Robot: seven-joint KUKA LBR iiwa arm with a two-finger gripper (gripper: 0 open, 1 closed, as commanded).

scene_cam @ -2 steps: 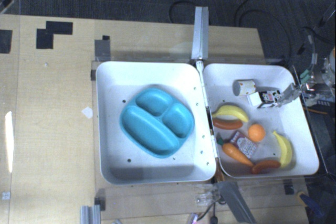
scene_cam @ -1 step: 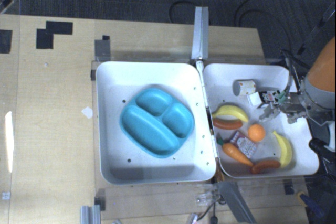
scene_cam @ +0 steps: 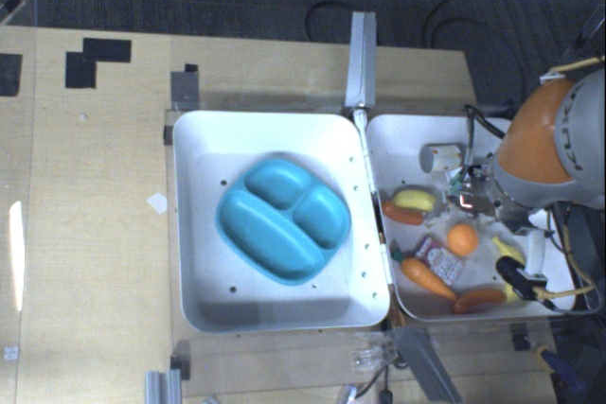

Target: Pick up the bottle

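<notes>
The bottle (scene_cam: 439,258) looks like a small clear one with a dark red label. It lies on its side in the right bin (scene_cam: 398,142), between an orange ball (scene_cam: 462,239) and a carrot (scene_cam: 424,277). My gripper (scene_cam: 467,192) hangs over the middle of that bin, just behind the orange ball and up and to the right of the bottle. The orange-banded wrist (scene_cam: 530,147) rises behind it. Nothing shows between the gripper and the bottle.
The right bin also holds a yellow fruit (scene_cam: 413,199), a red pepper (scene_cam: 401,215), a red sausage (scene_cam: 479,300), a banana (scene_cam: 506,249) and a grey cylinder (scene_cam: 439,156) at the back. A blue divided plate (scene_cam: 284,219) sits in the left bin (scene_cam: 194,203).
</notes>
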